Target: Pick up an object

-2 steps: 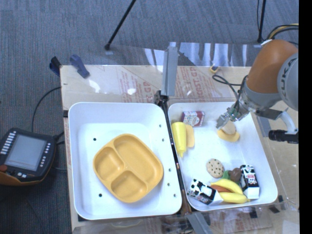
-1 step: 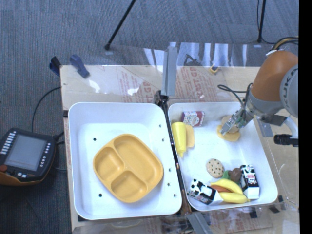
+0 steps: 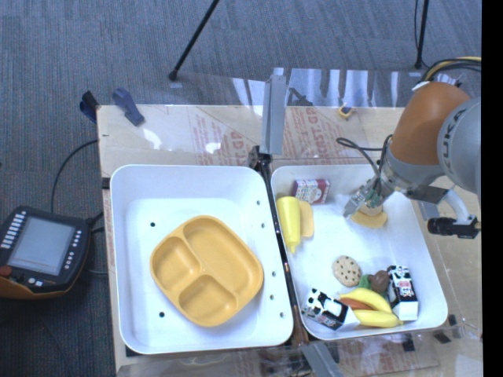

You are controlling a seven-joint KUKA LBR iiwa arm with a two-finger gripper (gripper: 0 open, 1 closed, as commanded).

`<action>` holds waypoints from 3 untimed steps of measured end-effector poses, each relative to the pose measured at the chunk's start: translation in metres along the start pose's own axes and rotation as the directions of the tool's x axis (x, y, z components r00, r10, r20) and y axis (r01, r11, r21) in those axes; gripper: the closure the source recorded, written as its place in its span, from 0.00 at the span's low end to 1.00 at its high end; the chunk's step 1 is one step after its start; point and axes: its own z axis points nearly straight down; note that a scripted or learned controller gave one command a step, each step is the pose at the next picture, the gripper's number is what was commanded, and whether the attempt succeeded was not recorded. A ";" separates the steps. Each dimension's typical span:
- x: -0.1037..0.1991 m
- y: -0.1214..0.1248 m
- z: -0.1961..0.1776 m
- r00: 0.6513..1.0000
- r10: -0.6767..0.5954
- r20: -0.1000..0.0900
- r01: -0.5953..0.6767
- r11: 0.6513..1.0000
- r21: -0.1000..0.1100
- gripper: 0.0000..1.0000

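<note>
The gripper (image 3: pixel 364 203) sat low over a flat yellow piece (image 3: pixel 369 217) near the right bin's (image 3: pixel 435 277) far edge, covering that piece's far part, and its tips were too small and blurred to read. In the near right corner a small brown thing (image 3: pixel 380 280) lay half buried behind the banana (image 3: pixel 369 299) and a milk carton (image 3: pixel 403 292). The print on the red packet (image 3: pixel 310 190) was too fine to make out.

Both bins (image 3: pixel 130 210) are white. The divided plate (image 3: pixel 206 269) is mustard yellow. The cookie (image 3: pixel 346 270) is tan with dark specks. Two small cartons (image 3: pixel 403 290) carry black-and-white cow patches. The bananas (image 3: pixel 369 309) are yellow, the can (image 3: pixel 310 190) dark red, and the arm (image 3: pixel 428 128) orange and grey.
</note>
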 end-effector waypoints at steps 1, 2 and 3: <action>-0.010 -0.007 -0.090 0.992 -0.129 0.008 0.129 0.992 -0.004 0.00; -0.019 -0.023 -0.001 1.000 -0.017 0.003 0.017 1.000 -0.002 0.00; -0.009 -0.006 0.000 1.000 -0.007 0.001 0.007 1.000 0.000 0.00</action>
